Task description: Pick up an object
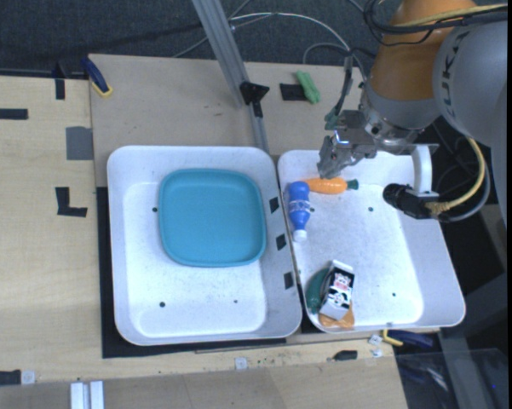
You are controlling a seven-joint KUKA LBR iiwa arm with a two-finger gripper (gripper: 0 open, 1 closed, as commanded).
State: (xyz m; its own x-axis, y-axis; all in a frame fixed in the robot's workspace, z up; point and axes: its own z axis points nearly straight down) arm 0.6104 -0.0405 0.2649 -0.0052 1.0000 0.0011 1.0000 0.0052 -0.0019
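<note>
Gripper (334, 162) is hanging over the far left corner of the right bin (409, 254), just above the carrot (328, 186). Beside the carrot, a blue bottle (298, 204) is lying against the bin's left wall.

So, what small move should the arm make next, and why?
Probably lower the pincer a little: it hangs just above the orange carrot toy at the right bin's far end, with nothing seen between its fingers.
</note>
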